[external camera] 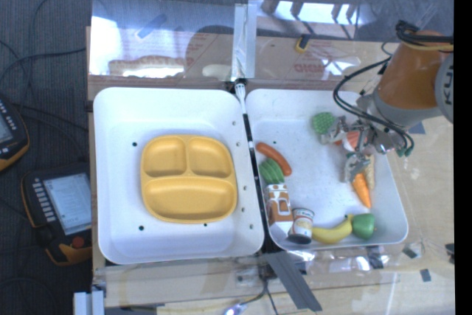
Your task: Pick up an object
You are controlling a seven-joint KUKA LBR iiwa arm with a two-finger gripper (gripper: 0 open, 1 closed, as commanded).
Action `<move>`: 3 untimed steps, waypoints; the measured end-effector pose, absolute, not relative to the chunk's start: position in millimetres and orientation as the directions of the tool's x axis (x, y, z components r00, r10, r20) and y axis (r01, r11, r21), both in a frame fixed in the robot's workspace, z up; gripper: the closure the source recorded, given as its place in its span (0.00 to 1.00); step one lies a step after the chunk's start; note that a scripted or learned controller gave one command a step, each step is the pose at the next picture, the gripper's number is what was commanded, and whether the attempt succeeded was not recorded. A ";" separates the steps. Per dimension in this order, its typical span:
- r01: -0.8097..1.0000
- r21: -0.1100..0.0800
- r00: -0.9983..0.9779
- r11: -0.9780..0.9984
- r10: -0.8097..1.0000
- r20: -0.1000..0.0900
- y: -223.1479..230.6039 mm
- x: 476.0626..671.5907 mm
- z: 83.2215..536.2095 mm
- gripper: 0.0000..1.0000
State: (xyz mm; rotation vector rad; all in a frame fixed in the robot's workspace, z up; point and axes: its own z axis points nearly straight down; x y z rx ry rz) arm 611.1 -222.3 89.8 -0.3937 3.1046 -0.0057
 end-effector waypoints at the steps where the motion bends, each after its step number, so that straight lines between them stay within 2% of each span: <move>1: -0.109 -0.004 -0.994 0.994 -0.109 -0.013 -221.6 543.5 91.0 0.00; 2: -0.112 -0.008 -0.994 0.994 -0.112 -0.015 -220.2 545.5 101.6 1.00; 3: -0.112 -0.008 -0.994 0.994 -0.112 -0.016 -220.3 545.5 101.6 0.00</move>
